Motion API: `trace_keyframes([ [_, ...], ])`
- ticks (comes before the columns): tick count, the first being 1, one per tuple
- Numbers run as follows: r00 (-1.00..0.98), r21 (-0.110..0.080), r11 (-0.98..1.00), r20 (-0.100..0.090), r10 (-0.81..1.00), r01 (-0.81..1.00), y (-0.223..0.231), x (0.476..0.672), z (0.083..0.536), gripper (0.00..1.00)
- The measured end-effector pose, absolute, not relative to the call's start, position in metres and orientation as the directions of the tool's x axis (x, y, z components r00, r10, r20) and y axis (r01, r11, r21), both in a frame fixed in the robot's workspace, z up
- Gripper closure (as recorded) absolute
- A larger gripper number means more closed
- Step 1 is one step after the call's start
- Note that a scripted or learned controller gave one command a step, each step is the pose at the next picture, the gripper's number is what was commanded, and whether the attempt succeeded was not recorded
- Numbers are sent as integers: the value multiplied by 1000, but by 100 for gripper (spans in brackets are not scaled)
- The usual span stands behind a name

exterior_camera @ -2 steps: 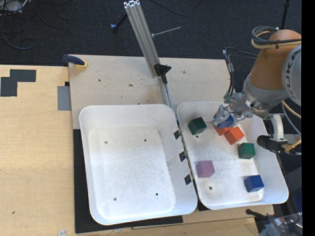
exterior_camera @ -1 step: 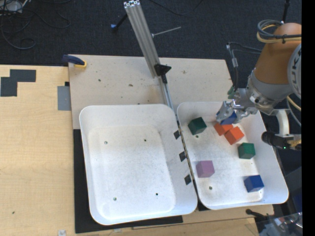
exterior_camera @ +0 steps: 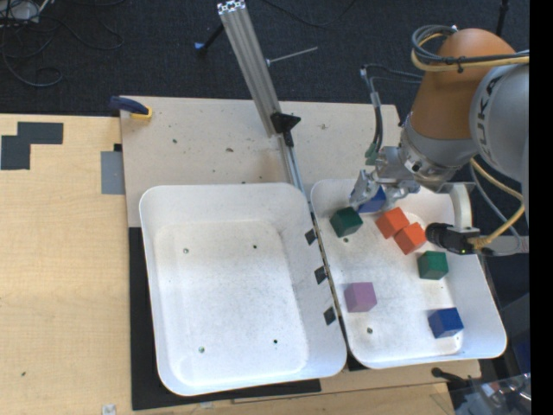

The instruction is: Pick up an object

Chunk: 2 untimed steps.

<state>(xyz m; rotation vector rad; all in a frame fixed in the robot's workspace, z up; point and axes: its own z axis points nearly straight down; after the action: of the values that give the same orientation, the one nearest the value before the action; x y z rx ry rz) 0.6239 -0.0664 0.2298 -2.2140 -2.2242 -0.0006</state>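
Blue block (exterior_camera: 373, 201) sits right under the gripper (exterior_camera: 370, 190) — grip state unclear — touching it.

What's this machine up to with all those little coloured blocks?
A grey and orange robot arm reaches in from the right and has its gripper low over the far end of the right bin, right at a blue block next to a dark green cube. Whether it has hold of anything is hard to tell. Two orange blocks, another green cube, a purple cube and a blue cube lie loose in that bin. The left bin sits beside it.
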Motion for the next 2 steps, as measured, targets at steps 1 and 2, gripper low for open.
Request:
trace_keyframes([
  [1,-5,-2,5,2,1000,1000,-17,634,233,100],
  [2,-5,-3,5,2,1000,1000,33,635,241,100],
])
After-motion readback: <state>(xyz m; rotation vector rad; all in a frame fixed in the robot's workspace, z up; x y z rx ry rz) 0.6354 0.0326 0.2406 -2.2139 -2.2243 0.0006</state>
